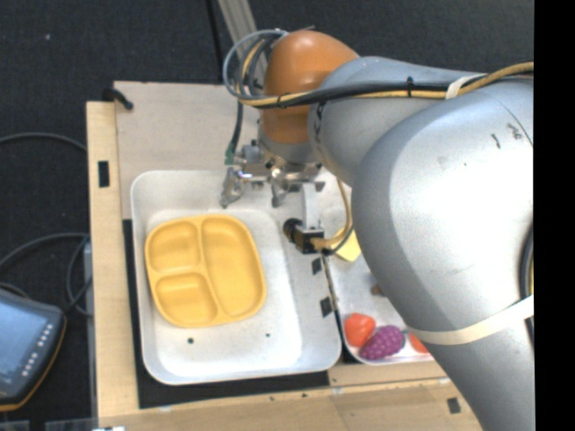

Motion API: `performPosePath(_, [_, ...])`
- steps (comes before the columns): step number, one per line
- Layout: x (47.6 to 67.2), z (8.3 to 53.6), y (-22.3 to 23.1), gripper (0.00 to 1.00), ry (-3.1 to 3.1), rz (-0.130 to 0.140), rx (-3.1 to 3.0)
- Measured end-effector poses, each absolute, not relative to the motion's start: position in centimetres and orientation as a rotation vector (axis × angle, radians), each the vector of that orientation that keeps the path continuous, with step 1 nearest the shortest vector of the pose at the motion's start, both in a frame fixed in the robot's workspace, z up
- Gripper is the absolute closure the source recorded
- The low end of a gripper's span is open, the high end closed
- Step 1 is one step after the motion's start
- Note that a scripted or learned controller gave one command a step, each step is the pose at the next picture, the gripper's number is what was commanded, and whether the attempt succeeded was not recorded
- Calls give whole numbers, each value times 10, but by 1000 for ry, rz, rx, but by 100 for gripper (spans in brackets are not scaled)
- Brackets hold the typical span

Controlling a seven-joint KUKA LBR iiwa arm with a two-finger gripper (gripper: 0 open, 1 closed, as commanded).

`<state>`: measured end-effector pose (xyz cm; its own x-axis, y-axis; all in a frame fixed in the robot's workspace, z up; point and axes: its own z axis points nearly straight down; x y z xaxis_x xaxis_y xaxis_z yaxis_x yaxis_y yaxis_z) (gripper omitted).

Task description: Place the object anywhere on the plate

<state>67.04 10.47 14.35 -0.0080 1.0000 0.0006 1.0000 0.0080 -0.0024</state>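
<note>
Pale surface under two white bins; yellow divided plate in left bin. Hand above its far edge, grip impossible to tell.

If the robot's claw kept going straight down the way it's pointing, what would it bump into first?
Probably the white floor of the left bin, near its back wall. The gripper hangs just behind the yellow plate, not over it, though depth is hard to judge here.
</note>
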Motion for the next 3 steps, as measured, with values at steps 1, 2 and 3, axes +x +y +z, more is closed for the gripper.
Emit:
performPosePath(1, [671,147,101,0,-2225,0,-2218])
performPosePath(2, [672,158,101,100,-2228,-3,-2216])
performPosePath(3, [672,157,100,0,-2229,-1,-2215])
